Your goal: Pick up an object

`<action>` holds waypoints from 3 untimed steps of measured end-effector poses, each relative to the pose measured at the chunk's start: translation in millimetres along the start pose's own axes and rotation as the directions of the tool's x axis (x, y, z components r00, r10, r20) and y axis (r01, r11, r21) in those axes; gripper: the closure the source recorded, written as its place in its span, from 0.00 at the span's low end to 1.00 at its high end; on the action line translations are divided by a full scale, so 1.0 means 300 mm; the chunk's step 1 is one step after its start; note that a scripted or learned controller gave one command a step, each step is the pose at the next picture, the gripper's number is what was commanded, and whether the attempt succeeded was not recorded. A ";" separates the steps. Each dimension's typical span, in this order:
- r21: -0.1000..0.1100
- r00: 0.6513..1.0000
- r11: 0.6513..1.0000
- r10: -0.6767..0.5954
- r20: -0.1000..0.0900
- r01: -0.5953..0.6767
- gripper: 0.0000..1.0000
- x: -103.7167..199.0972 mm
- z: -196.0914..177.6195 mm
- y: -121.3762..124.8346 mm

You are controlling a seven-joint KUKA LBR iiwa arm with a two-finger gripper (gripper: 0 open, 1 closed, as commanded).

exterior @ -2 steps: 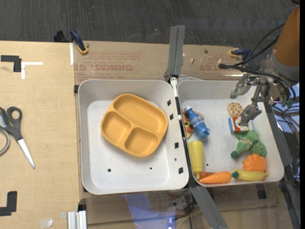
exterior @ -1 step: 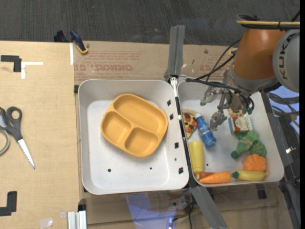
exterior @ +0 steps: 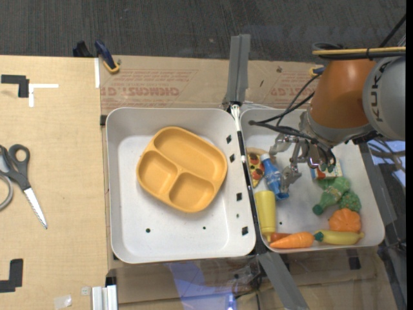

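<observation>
Pincer is hovering low in the right shallow white bin, fingers spread apart and holding nothing, just right of a blue plastic bottle. Green toy broccoli, an orange toy pumpkin and a toy carrot are lying nearer. A yellow three-section plastic plate is sitting in the left white bin.

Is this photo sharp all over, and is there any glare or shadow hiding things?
Camera view: the yellow plate and the scissors look crisp; lighting is even, with soft shadows along the left bin walls. The pincer is slightly blurred and blocks some toys beneath it; a bluish glare lies below the bins.
</observation>
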State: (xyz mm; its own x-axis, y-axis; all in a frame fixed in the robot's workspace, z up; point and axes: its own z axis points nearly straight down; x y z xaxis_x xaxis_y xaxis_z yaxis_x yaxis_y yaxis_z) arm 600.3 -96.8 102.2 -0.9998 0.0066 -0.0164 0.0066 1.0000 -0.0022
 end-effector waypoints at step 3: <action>0.000 1.000 1.000 0.002 0.009 -0.002 0.00 0.128 -0.002 -0.007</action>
State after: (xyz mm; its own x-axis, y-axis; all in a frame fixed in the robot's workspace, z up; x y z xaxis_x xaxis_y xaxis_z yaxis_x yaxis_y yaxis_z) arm 562.0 -98.8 102.2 -0.9996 0.0087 -0.0256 0.0087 1.0000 -0.0021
